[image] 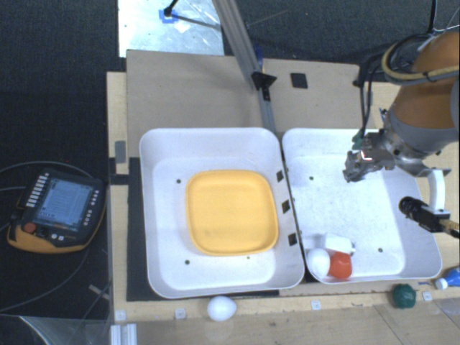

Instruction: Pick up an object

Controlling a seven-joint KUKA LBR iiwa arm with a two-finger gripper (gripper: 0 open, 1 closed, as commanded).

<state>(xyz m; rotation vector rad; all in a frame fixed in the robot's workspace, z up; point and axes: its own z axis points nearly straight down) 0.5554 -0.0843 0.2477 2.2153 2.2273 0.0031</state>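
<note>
Gripper over right bin, upper part; can't tell its state. Red ball in bin's near corner, well apart from gripper, touching white ball and white block. No legible writing.

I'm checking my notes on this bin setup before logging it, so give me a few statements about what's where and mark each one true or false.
1. The yellow plate lies in the left bin. True.
2. The orange object sits in the right bin's far corner. False: it is at the near edge, beside a white ball.
3. The pincer hangs over the right bin. True.
4. A white egg-shaped object lies inside the left bin. False: it rests outside, on the bench in front.
5. A green object lies outside the bins. True.
</note>
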